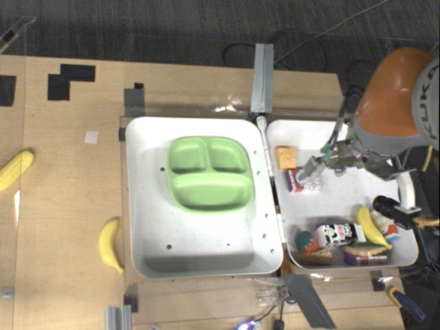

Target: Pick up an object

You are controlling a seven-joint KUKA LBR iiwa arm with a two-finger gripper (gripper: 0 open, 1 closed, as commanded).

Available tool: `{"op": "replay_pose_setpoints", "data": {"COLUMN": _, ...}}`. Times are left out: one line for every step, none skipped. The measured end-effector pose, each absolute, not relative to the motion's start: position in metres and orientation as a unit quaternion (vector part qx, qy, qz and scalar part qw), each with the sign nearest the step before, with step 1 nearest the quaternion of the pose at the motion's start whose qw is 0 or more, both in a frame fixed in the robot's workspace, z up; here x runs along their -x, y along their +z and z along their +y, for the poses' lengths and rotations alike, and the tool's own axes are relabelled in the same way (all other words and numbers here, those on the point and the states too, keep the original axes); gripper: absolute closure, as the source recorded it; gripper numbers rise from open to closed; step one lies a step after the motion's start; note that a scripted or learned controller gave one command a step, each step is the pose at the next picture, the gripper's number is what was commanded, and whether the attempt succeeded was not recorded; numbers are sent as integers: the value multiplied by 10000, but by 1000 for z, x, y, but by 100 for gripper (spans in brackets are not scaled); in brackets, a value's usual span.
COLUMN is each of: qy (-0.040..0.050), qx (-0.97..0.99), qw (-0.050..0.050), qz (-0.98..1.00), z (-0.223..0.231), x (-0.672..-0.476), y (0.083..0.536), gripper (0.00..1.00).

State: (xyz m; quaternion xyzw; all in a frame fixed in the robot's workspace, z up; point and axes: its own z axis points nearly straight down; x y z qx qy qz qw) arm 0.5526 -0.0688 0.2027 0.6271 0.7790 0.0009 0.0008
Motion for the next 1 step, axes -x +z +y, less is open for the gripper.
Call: {"op": "replay_pose_setpoints", "data": {"qy": 1, "qx": -6828, "qw": -1, "qz": 7306, "z": -91, "x": -552, "y": 128, "gripper": 0}}
